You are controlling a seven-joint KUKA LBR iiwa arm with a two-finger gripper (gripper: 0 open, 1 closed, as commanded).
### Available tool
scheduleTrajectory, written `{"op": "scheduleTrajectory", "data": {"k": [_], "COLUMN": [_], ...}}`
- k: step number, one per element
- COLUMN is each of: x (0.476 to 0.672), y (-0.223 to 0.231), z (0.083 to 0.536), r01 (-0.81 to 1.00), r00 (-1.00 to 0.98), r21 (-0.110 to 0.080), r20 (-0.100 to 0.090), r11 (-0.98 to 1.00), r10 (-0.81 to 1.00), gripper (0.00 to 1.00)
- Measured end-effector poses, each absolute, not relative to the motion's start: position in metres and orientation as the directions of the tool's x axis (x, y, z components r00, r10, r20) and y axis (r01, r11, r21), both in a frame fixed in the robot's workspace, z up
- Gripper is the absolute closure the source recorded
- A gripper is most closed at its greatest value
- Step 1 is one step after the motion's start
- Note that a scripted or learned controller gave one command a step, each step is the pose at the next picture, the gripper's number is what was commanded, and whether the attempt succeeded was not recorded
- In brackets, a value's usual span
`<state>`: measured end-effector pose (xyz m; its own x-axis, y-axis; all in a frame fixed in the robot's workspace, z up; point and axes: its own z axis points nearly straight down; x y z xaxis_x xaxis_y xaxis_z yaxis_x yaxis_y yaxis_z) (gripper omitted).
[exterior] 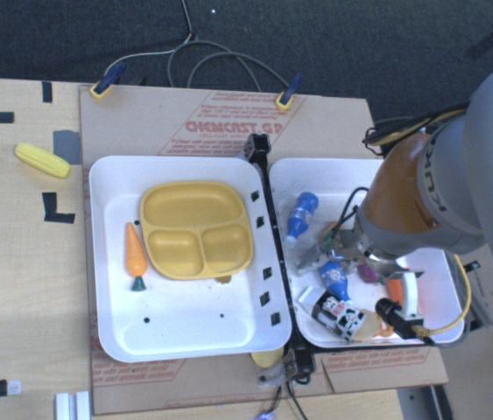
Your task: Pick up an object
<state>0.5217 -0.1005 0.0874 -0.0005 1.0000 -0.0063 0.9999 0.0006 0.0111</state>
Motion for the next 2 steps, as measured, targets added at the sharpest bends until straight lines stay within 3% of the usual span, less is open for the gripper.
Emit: {"op": "scheduleTrajectory", "data": {"k": [1, 2], "x": [0.522, 0.582], "y": [-0.102, -0.05], "z": [0.097, 0.19], "r01": [1.0, 1.0], "r00": [0.001, -0.009], "r21": [0.011, 0.01], "r20": [-0.007, 0.0], "r11": [-0.001, 0.009], "r10": [1.0, 1.0], "gripper": [1.0, 1.0]}}
